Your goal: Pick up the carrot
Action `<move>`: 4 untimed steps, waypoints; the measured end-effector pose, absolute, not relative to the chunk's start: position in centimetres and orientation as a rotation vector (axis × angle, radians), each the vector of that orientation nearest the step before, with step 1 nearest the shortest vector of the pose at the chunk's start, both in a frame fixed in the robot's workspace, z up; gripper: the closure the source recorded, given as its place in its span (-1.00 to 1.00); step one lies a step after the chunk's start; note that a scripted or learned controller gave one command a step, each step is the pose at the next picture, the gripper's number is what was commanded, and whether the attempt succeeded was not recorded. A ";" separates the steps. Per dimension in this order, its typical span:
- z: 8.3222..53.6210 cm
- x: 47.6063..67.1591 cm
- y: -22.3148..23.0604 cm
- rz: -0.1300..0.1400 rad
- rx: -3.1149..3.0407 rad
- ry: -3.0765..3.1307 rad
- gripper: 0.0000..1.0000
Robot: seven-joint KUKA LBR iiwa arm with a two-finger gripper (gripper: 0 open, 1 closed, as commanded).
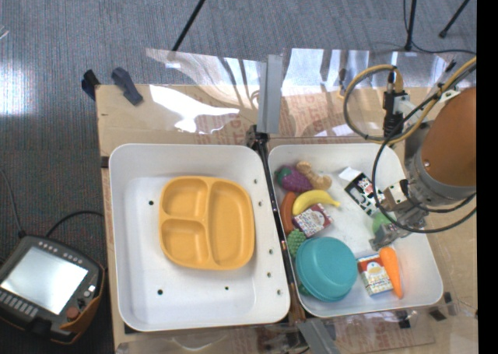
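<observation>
1. Camera view, looking down: two white bins side by side. The left bin (132, 189) carries one yellow divided tray (207, 222), three compartments, nothing in them.
2. The right bin (424, 286) is crowded. Count: one carrot (391, 269), lying lengthwise near the bin's right wall, towards the near corner.
3. Touching the carrot's left side is one small juice carton (375, 275).
4. One teal bowl (327, 268) sits left of the carton, overlapping a green knobbly item (296, 240).
5. Further back: one banana (313, 201), one purple bunch of grapes (295, 180), one tan piece (313, 174), one red-labelled packet (312, 221), one orange piece (287, 211) along the left wall.
6. One black-and-white carton (361, 190) lies mid-bin.
7. The gripper (387, 226) hangs just above the carrot's top end, with something green under it; cables and the arm's body crowd that spot, so whether it is wide or narrow, I cannot tell.
</observation>
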State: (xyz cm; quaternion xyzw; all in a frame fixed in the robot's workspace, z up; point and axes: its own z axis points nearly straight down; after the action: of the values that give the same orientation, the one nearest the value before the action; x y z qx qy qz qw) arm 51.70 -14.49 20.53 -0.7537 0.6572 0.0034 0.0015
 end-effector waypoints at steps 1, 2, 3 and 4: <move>21.4 51.7 -14.4 0.019 -2.357 2.068 1.00; 24.6 53.2 -13.3 0.008 -2.719 1.563 1.00; 19.2 49.6 -18.0 0.016 -3.044 0.757 1.00; 15.3 50.2 -19.4 0.009 -3.121 0.301 1.00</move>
State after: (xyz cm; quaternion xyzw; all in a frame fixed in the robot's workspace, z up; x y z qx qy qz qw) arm 50.23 -19.44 15.31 -0.9954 0.0959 0.0030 0.0031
